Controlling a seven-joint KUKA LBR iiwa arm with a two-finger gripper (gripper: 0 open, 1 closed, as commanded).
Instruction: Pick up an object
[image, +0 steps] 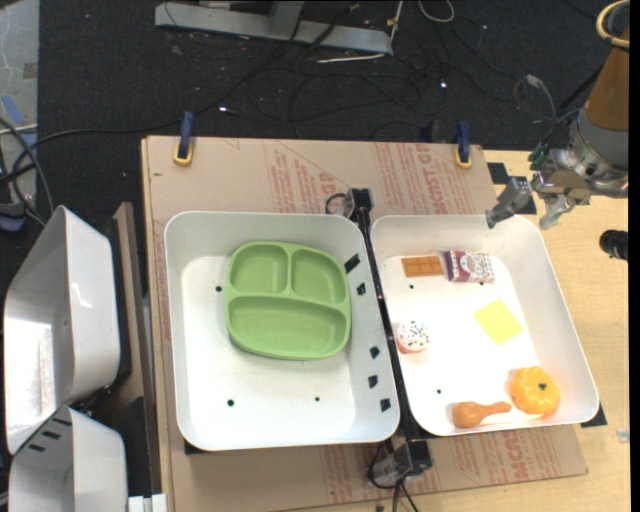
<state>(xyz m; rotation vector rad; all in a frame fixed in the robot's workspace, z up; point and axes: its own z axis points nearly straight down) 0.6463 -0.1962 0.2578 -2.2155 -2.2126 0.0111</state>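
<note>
The claw (527, 207) hangs over the far right corner of the right bin (560, 300), its two fingers spread apart with nothing between them; the arm above it is cut off at the frame's edge. In that bin lie a yellow square (498, 322), an orange pumpkin (533, 390), an orange drumstick (478, 412), a waffle piece (421, 267), a small red-and-white packet (469, 267) with unreadable print, and a sprinkled pink-and-white treat (412, 337). The left bin (200, 400) holds a green divided plate (288, 300).
</note>
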